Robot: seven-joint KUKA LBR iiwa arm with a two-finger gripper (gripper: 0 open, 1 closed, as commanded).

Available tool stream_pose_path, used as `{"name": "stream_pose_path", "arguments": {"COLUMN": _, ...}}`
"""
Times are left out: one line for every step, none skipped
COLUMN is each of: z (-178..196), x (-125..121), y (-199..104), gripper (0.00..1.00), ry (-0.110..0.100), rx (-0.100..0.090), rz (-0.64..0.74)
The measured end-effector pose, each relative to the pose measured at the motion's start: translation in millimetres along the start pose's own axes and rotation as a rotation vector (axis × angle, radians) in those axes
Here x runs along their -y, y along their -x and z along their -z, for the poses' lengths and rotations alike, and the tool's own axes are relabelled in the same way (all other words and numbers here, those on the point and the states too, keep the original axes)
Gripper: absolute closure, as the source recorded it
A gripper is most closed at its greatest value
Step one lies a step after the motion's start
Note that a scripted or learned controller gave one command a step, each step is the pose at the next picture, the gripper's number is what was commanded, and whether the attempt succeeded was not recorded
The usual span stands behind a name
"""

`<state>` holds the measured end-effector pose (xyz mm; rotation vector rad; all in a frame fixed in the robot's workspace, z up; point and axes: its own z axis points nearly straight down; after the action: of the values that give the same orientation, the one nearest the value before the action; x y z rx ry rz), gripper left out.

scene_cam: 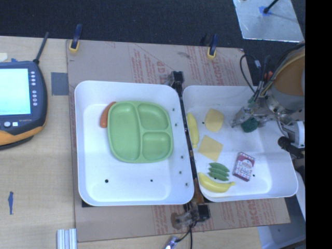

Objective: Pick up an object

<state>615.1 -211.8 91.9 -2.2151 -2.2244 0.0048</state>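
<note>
Gripper low beside the cheese; jaw state unclear. Likely light, stiff plastic; grip its edges.

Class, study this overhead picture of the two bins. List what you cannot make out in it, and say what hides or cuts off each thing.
- Orange object, camera view: mostly tucked under the green divided plate, so its shape is unclear.
- Gripper: small and cluttered by cables; whether it is open or shut is unreadable.
- Dark green thing at the gripper: too small and partly covered to identify.
- Red packet: print too small to read.
- Arm: cut off by the right edge.
</note>
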Motion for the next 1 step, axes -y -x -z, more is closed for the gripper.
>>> {"name": "stream_pose_path", "arguments": {"z": 10.6, "x": -0.2, "y": 0.5, "gripper": 1.00, "ry": -0.001, "rx": 0.000, "rz": 0.001}}
